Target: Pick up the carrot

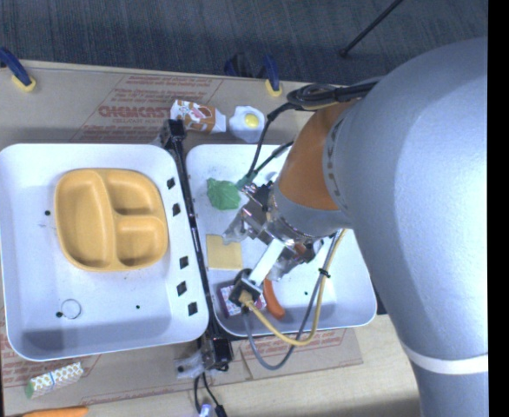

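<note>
Camera view, everything referenced to the right bin (359, 307): the arm (428, 181) comes in over that bin's right side, orange band (311, 168) sitting above its middle, and the gripper (247, 292) hangs low over the bin's near-left area. Can't tell whether the gripper is open or closed; the tip is small and cluttered by cabling. The carrot (273, 300) lies on the bin floor near the front edge, just beside the gripper tip on its right, tilted roughly front-to-back; nothing shows it clamped. A small dark-red packet (231, 301) sits in the bin's front-left corner, touching or nearly touching the tip, can't resolve which. A yellow cheese slice (224, 251) lies flat left of centre in the bin, behind the gripper. A green leafy item (223, 194) sits toward the bin's back-left. A yellow cable (311, 320) loops across the bin's front rim. Left of the right bin, touching along the shared divider, is the left bin (20, 311), holding a yellow compartment tray (111, 218). Behind the right bin's back rim on the cardboard: a small carton (194, 115) and a white-and-yellow egg-like toy (247, 122).
</note>
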